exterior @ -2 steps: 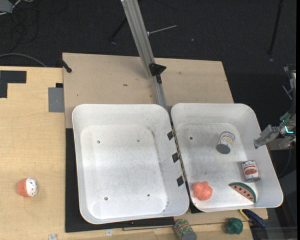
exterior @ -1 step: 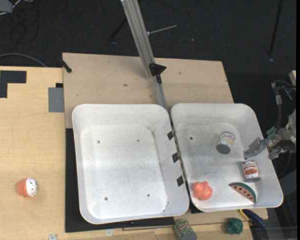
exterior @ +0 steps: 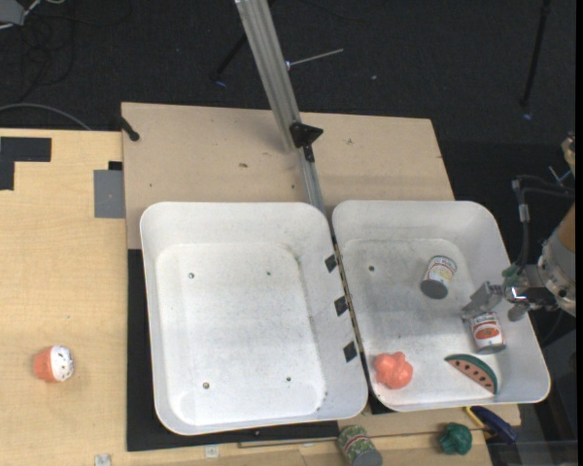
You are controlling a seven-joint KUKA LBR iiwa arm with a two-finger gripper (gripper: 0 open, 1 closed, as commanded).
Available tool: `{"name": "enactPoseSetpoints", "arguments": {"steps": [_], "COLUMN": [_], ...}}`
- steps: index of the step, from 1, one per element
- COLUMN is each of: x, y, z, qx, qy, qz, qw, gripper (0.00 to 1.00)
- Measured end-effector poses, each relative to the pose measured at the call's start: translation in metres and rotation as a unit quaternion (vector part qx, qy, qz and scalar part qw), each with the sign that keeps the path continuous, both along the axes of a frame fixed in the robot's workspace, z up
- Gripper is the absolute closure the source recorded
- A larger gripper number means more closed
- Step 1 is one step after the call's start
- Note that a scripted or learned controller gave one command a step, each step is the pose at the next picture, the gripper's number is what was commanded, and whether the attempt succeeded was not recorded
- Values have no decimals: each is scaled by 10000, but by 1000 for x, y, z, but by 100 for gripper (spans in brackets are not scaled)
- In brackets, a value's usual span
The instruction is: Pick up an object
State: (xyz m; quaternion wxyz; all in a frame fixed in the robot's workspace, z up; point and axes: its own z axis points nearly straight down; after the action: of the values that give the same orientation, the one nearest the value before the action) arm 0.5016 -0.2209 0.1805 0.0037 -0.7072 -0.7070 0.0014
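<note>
I see a small can with a red label [exterior: 487, 332] standing in the right bin [exterior: 408, 223], close to its right wall. The gripper [exterior: 486, 304] hangs just above the can, and I cannot tell how its fingers stand. A grey can [exterior: 438, 276] lies tipped a little way up and to the left. Near the front wall lie a watermelon slice [exterior: 471, 372] and a red lumpy toy [exterior: 393, 370]. The left bin [exterior: 155, 226] sits right beside it. Far left on the bench rests a red and white ball [exterior: 53, 364].
</note>
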Motion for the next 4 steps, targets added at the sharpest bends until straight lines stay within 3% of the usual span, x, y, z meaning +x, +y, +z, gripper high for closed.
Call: {"name": "enactPoseSetpoints", "arguments": {"steps": [1,2,4], "x": [1,1,-1], "y": [5,3,2], "z": [-58,-45,58], "qx": [-22,-32,-25], "qy": [-42,-55,-57], "qz": [-3,-21,6], "qw": [10000,10000,10000], "gripper": [0,100,100]}}
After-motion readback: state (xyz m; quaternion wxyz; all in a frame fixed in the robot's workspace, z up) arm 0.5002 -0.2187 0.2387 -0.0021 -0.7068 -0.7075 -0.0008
